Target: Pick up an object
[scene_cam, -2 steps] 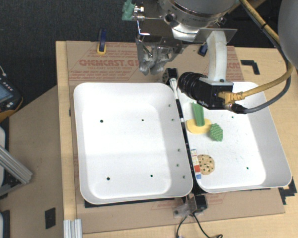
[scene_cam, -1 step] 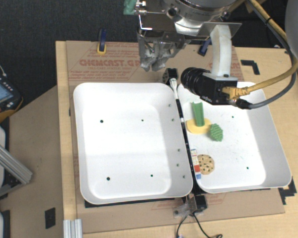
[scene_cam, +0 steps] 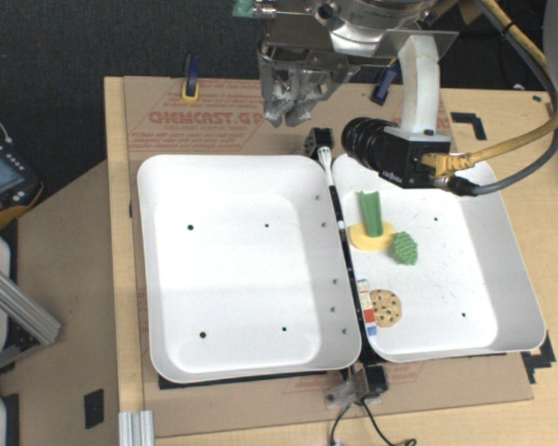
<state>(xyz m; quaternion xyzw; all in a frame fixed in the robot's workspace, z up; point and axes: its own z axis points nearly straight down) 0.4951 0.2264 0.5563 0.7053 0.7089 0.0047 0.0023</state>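
Hanging above the far edge of the tabletop (scene_cam: 84, 249), the gripper (scene_cam: 293, 100) sits high over the cardboard sheet (scene_cam: 214, 124), just beyond the back rim of the left bin (scene_cam: 167, 203). Whether it is open or shut cannot be told from this angle; nothing is visibly held beneath it.

The two white bins lie side by side, touching along their inner rims. The right bin (scene_cam: 474, 268) holds every loose item. A green block (scene_cam: 370, 214) stands tilted near that bin's left side, its lower end resting on a yellow ring-shaped piece (scene_cam: 372, 241). Just to the right of the ring, touching or nearly touching it, lies a small green ridged object (scene_cam: 405, 248). Nearer the front of the same bin, close to the shared rim, rests a round cookie (scene_cam: 384, 308) with dark chips.

A black cylindrical camera (scene_cam: 383, 149) on a white bracket overhangs the back corner of the right bin, with a tan hose (scene_cam: 511, 151) running off to the right. A blue and yellow clamp (scene_cam: 192, 79) grips the cardboard's far edge.
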